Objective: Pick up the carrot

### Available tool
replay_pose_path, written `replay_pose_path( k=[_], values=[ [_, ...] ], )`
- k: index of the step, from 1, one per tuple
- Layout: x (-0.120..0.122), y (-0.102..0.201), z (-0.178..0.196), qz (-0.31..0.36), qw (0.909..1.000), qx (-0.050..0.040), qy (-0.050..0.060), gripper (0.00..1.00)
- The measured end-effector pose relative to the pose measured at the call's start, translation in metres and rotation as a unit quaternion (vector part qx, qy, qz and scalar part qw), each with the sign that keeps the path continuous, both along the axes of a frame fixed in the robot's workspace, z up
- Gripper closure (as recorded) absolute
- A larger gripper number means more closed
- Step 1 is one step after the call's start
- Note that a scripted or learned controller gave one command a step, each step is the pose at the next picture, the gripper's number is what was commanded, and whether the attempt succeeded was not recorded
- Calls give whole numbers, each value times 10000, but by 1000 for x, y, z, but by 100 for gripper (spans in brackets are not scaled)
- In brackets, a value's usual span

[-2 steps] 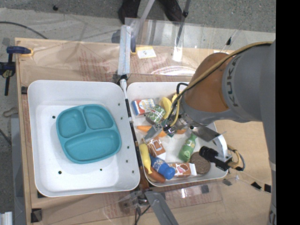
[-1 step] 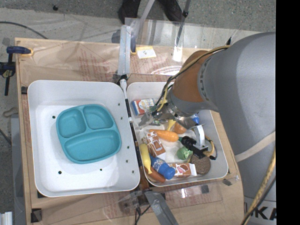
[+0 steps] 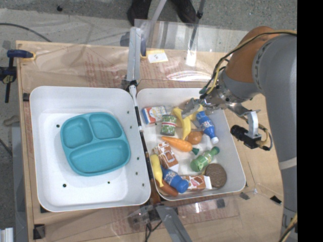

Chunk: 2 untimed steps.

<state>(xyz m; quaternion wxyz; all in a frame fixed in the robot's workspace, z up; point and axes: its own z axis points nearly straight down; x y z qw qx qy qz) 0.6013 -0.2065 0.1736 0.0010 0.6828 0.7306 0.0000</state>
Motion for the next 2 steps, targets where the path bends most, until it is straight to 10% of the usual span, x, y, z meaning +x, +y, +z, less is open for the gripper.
replay_pose_path(
  k=[1,2],
  values=[
    [-67,-17,-87,-92,10000,13,16,0],
    [-37,-20,-86,2054,9787,-5,2,0]
  ],
)
